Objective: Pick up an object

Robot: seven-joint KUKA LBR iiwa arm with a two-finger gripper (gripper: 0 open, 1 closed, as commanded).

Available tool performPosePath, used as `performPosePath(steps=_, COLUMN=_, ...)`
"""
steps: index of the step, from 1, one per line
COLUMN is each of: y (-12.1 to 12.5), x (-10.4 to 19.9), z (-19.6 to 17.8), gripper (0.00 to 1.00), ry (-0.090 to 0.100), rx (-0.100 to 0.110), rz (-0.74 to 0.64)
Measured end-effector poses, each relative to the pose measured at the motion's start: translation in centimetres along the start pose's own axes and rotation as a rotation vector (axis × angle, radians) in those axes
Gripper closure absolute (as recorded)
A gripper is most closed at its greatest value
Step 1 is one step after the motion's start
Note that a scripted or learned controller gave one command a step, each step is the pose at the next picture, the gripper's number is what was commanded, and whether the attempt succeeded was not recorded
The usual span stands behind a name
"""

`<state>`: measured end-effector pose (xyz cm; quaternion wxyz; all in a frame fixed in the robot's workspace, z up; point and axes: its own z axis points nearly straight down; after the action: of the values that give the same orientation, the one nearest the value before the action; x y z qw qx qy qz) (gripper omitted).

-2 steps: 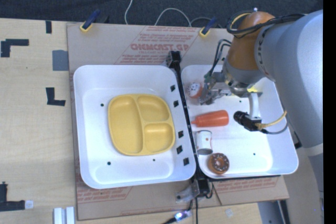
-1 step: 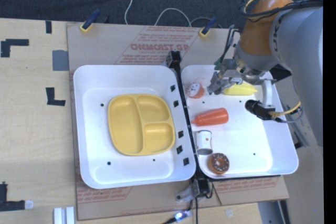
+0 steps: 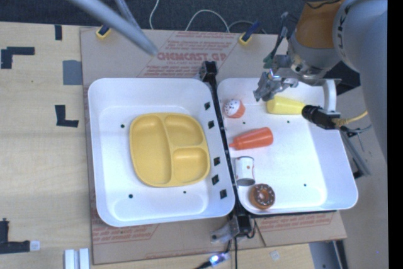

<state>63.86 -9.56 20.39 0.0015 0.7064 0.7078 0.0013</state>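
Observation:
My gripper (image 3: 267,89) hangs over the back of the right bin (image 3: 327,154), just left of a yellow block (image 3: 285,105) that lies on the bin floor. Nothing shows between its fingers. An orange carrot (image 3: 252,138) lies in the middle left of that bin. A small white and orange ball (image 3: 233,108) sits near the back left corner. A white cup (image 3: 245,166) and a chocolate doughnut (image 3: 261,196) rest at the front left.
The left bin (image 3: 113,198) holds a yellow divided plate (image 3: 169,148). A black divider strip (image 3: 217,135) runs between the bins. A black cable end (image 3: 318,115) hangs off the wrist at the right.

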Motion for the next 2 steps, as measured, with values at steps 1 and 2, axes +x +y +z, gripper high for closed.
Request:
performPosePath(steps=1, y=-0.4, x=-0.8, z=-5.5, gripper=1.0, ry=-0.001, rx=0.0, rz=0.001)
performPosePath(steps=2, y=-2.6, x=4.4, z=-4.9, gripper=1.0, ry=0.001, rx=0.007, rz=-0.003)
